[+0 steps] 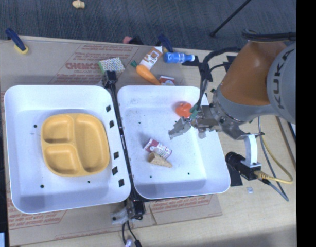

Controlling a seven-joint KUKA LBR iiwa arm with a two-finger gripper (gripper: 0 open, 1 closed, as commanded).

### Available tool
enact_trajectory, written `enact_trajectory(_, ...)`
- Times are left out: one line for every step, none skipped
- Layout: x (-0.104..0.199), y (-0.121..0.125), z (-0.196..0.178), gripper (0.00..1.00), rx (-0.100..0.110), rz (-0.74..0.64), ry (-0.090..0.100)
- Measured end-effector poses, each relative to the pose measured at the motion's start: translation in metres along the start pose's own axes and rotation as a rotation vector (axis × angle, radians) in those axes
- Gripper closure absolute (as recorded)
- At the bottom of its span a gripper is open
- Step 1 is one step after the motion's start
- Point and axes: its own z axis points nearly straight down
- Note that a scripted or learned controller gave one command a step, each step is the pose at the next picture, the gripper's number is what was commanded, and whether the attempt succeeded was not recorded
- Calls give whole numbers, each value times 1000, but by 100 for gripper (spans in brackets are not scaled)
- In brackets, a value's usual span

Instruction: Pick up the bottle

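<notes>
Bottle's parked outside the bins, so we've got a reach ahead of us

The small blue plastic bottle with a white cap end [178, 58] is lying on its side on the cardboard-covered surface [70, 60], just behind the right white bin [214, 181]. We'd guess it's light, stiff and slick, and likely to roll, so grabbing across the round body mid-length looks safest. Next to it sit a white-and-orange tube-shaped package [151, 57] and an orange toy carrot [146, 74]. In the right bin are a glossy red-orange ball [182, 108], a crinkly red-and-white wrapper [158, 147] and a tan cone-shaped piece [160, 161]. The left white bin [14, 189] holds a smooth yellow divided plate [74, 143]. The end effector [179, 129] hovers over the right bin with its fingers apart, nothing between them.
</notes>
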Motion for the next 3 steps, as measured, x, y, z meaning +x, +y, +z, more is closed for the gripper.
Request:
enact_trajectory(45,21,-95,0,-3,26,-1)
enact_trajectory(87,62,-163,0,-2,199,-1)
enact_trajectory(87,62,-174,100,0,191,-3)
